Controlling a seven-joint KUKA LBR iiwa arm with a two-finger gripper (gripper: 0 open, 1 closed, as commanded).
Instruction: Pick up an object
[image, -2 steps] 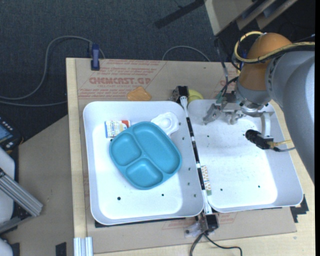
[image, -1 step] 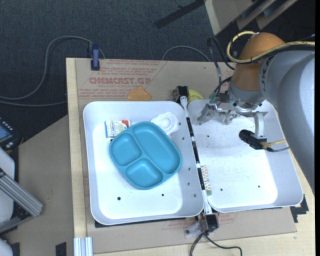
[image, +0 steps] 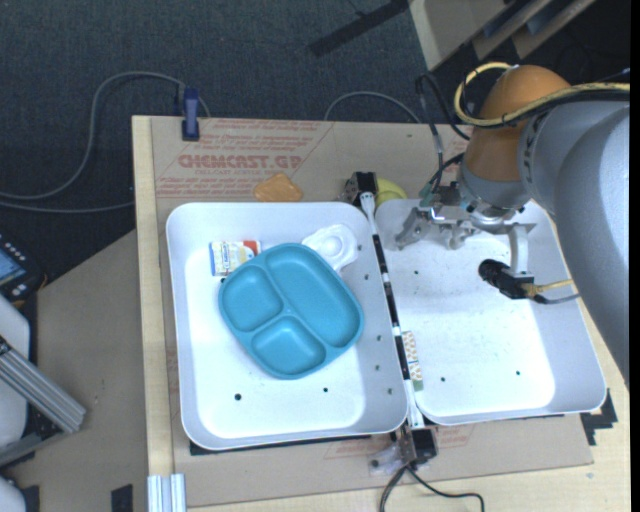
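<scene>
The likeliest thing to pick is the sky-blue plastic plate with three compartments (image: 289, 309), lying flat and slightly turned in the middle of the left white bin (image: 200, 330). It looks stiff, light and smooth, so I judge it would slide rather than bend if pushed; its broad shallow wells offer nothing to pinch, and the only sensible hold is across the raised outer rim or one of the dividing ridges, where the two fingers could straddle a thin wall. Touching its rim at about one o'clock is a small white round plastic lid or cup (image: 331, 245), light and probably slippery too. At about eleven o'clock, just beside the plate, lies a small white packet with blue and red print (image: 232, 255), soft-looking and flat, which may be the easier thing to grip across its narrow width. The two-finger gripper (image: 437, 226) hangs over the far left corner of the right white bin (image: 500, 380), at roughly two o'clock from the plate and well apart from it, with the bins' shared wall between. Whether it is released or clenched I cannot tell from this angle; nothing is visible in its grasp.
</scene>
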